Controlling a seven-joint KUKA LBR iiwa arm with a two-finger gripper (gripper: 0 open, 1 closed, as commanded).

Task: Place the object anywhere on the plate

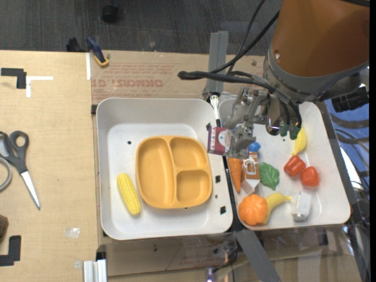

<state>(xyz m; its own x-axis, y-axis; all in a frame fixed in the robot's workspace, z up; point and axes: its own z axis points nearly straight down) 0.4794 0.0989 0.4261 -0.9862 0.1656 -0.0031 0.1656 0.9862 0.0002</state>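
Observation:
An orange-yellow divided plate (173,171) lies in the left bin (111,116), and a yellow corn cob (128,194) rests just left of it. My gripper (242,135) hangs low over the left side of the right bin (329,157), close to the wall between the bins. A small maroon packet (218,140) sits right against the gripper's left side, over that wall. Whether the packet is gripped cannot be made out. Below the gripper lie a carrot (235,173) and a small carton (251,174).
The right bin also holds a green leaf (270,175), two red pieces (301,171), a banana (300,141), an orange pumpkin (252,210) and a white item (301,207). Scissors (21,164) lie on the bench at the left. Black cables (211,75) run behind the gripper.

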